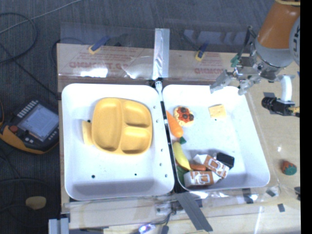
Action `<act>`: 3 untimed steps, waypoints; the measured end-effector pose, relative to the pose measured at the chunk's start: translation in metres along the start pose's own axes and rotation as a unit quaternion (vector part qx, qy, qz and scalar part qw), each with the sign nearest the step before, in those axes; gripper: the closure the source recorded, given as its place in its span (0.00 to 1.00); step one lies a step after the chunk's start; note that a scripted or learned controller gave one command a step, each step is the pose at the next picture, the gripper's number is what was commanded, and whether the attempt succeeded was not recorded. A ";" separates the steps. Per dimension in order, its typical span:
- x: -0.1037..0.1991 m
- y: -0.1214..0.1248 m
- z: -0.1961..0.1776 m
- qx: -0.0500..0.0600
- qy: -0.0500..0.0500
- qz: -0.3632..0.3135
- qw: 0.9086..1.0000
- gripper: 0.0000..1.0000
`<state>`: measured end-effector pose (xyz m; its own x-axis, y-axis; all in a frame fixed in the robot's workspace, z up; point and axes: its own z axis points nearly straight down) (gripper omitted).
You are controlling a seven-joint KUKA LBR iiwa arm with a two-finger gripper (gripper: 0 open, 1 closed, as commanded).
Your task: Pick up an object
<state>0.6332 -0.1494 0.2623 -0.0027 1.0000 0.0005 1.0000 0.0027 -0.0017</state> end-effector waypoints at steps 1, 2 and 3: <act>0.003 0.003 0.114 0.001 -0.001 0.003 1.000 0.00; 0.036 0.023 0.158 -0.011 -0.005 -0.001 1.000 0.00; 0.035 0.032 0.174 0.001 0.000 0.176 0.984 0.00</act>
<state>0.6648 -0.1142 0.0881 0.3433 0.9392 -0.0008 0.9392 -0.3433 -0.0038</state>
